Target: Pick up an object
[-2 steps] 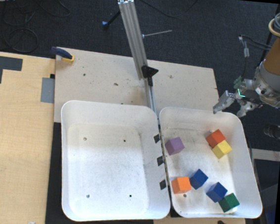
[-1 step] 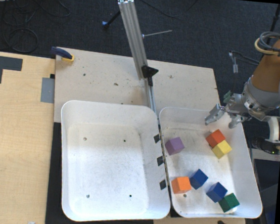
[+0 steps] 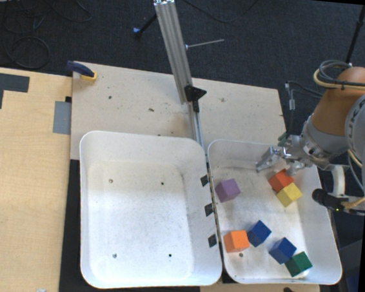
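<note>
My gripper hangs over the far part of the right bin, its fingers spread open with nothing between them. Just below it a red block touches a yellow block. A purple block lies near the bin's left wall. Towards the front sit an orange block, two blue blocks and a green block.
The left bin lies beside the right one, with black clips along the shared wall. A slanted aluminium bar rises behind the bins. The arm's orange band is at the right.
</note>
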`<action>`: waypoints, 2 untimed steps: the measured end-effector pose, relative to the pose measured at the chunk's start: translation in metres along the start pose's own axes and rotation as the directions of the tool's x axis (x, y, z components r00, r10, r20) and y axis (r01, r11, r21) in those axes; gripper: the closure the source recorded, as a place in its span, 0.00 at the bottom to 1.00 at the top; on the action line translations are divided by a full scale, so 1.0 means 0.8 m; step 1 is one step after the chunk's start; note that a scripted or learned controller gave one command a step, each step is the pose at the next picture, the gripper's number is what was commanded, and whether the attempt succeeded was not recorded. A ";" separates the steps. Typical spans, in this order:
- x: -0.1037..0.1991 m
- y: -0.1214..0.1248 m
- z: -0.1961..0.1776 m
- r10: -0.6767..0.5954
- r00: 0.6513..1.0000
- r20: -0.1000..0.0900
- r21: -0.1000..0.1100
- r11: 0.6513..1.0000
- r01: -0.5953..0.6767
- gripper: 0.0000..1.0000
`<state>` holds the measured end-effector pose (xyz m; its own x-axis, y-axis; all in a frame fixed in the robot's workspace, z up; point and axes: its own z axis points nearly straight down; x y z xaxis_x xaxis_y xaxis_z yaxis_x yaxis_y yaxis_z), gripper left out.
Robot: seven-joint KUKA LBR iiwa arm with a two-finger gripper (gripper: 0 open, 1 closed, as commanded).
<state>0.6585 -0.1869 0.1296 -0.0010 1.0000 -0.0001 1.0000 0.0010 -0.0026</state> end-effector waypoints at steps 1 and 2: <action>-0.003 0.008 0.011 0.000 1.000 0.007 -0.023 1.000 0.000 0.00; -0.004 0.007 0.002 0.000 1.000 0.008 -0.021 1.000 0.000 1.00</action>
<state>0.6639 -0.1903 0.1279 -0.0009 1.0000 -0.0085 0.9998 0.0011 0.0181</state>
